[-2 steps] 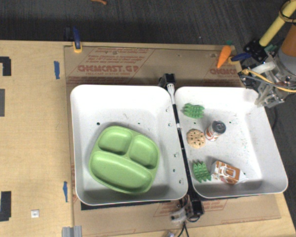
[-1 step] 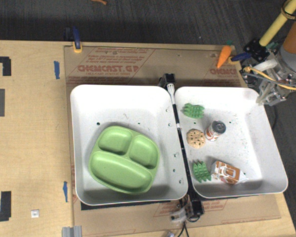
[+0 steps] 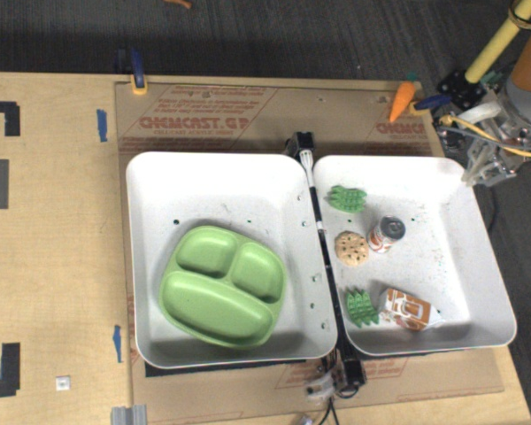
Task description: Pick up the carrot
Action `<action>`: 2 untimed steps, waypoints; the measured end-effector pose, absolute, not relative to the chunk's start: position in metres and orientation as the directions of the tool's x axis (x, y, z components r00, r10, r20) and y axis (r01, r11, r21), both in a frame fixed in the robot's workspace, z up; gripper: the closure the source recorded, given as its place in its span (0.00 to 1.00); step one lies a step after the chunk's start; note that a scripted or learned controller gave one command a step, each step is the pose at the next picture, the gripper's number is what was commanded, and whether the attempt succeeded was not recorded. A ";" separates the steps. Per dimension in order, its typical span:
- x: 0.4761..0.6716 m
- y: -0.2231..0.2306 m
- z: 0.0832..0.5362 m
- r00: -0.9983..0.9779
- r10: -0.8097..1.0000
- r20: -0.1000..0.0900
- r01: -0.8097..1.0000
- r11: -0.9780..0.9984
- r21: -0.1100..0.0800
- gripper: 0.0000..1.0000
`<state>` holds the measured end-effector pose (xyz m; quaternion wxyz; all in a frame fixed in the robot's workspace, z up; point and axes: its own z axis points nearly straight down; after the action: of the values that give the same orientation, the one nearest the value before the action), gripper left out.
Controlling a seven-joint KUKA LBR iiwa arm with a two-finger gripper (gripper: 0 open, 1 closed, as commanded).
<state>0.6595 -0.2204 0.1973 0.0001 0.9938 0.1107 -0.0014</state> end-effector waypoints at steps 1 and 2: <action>0.660 -0.220 0.208 0.975 0.222 -0.002 0.222 -0.975 0.001 1.00; 0.661 -0.220 0.218 0.974 0.225 -0.002 0.225 -0.974 0.002 1.00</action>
<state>0.6606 -0.2197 0.2177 0.0014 0.9936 0.1132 -0.0009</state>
